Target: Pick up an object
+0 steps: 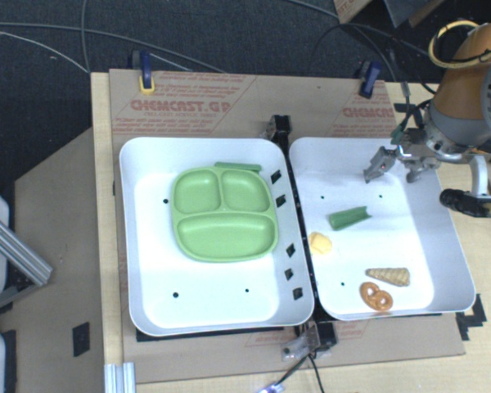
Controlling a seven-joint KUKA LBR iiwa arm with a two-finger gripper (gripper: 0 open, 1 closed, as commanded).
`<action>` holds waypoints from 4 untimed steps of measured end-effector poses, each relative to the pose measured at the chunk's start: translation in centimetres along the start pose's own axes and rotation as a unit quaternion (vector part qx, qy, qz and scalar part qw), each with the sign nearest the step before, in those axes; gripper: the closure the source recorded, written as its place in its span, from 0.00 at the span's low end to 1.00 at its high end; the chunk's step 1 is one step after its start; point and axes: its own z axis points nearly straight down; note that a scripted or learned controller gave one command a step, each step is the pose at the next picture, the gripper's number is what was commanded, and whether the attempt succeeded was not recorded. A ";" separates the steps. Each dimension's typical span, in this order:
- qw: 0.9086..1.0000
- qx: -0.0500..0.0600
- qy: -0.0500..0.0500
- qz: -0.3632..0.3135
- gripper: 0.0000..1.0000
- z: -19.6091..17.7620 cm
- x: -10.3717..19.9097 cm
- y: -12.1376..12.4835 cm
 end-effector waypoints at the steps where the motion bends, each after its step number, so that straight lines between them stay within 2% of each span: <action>1: 1.000 0.000 0.000 0.000 0.00 5.3 0.1 -0.1; 2: 1.000 -0.004 -0.001 -0.001 1.00 3.7 0.1 0.2; 4: 1.000 -0.007 -0.002 0.000 1.00 -7.7 1.0 0.7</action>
